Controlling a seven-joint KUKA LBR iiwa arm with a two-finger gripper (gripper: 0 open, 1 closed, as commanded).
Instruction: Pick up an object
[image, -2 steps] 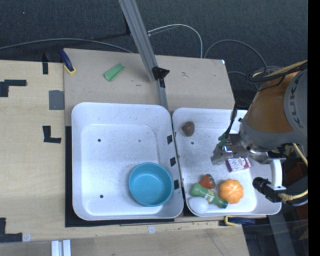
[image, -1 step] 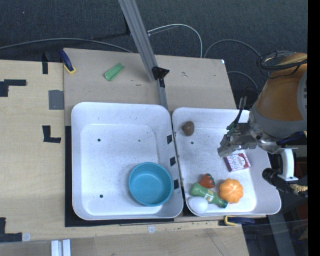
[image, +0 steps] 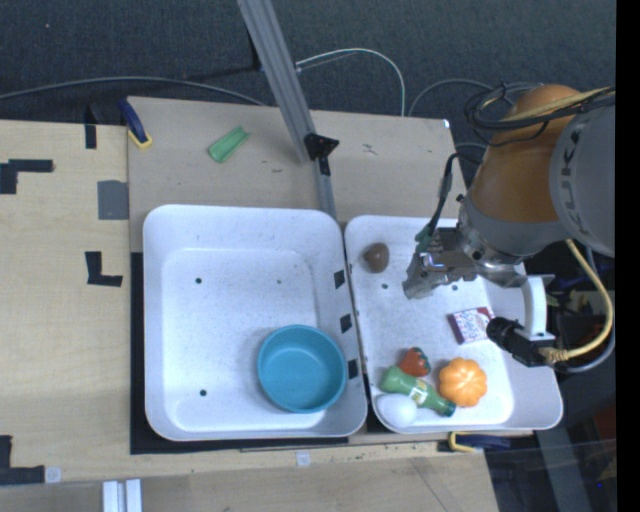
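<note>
Counting bins: two white bins sitting side by side on the bench (image: 60, 300); left bin (image: 170, 300), right bin (image: 530, 400).
Left bin contents: one blue bowl (image: 300, 367) sitting upright near its front right corner.
Right bin contents: six things. One brown lump (image: 375, 257) lying near the back left corner; one small red-and-white packet (image: 468, 324) lying toward the right edge; one orange pumpkin-like toy (image: 461, 381), one red toy (image: 414, 361), one green toy (image: 415, 389) and one white egg-like thing (image: 400, 409) crowding the front edge.
Gripper: gripper (image: 420, 283) hanging over the right bin's middle, holding nothing; finger gap too unclear to call.
Bench extras: one green block (image: 227, 145) lying behind the left bin.
</note>
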